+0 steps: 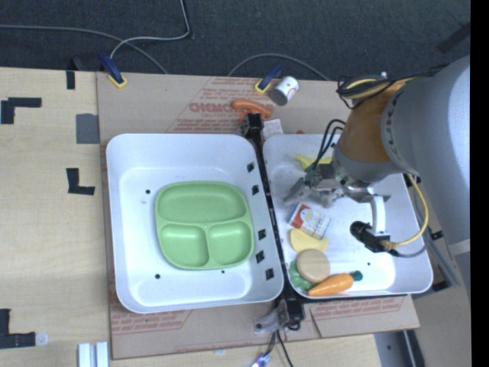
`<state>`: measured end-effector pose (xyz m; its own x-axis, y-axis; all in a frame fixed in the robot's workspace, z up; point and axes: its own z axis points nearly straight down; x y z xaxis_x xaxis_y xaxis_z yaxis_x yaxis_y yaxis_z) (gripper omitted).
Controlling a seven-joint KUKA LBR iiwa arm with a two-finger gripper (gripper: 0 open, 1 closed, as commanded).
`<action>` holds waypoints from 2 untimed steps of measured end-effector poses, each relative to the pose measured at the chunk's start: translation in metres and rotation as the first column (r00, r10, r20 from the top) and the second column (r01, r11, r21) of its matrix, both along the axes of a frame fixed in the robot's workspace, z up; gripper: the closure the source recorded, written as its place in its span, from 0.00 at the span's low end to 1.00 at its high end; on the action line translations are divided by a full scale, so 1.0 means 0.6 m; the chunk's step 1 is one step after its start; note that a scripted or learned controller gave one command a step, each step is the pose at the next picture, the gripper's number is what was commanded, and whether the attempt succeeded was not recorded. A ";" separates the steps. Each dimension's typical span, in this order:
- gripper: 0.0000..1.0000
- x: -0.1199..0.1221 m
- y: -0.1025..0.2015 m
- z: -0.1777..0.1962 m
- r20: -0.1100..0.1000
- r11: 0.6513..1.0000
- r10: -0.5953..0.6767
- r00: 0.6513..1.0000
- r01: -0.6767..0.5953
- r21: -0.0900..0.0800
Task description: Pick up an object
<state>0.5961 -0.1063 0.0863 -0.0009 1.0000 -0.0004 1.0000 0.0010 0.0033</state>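
Observation:
The right bin holds several small items. A white packet with red and blue print lies near its left wall. Below it come a flat yellow piece, a round tan bun, an orange carrot and a bit of green. A yellow item peeks out at the back, partly hidden by the arm. My gripper hangs low over the bin's left middle, just above and behind the packet. I see nothing held in it.
The left bin carries a green divided plate. A black divider runs between the bins. The grey arm with its orange band covers the right bin's back right. Cables and clips lie behind the bins.

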 end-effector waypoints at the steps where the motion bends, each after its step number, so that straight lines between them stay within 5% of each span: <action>1: 0.00 0.091 0.006 -0.001 0.000 1.000 0.001 1.000 -0.001 -0.001; 2: 0.00 0.118 -0.019 -0.002 -0.014 1.000 -0.001 1.000 0.001 0.004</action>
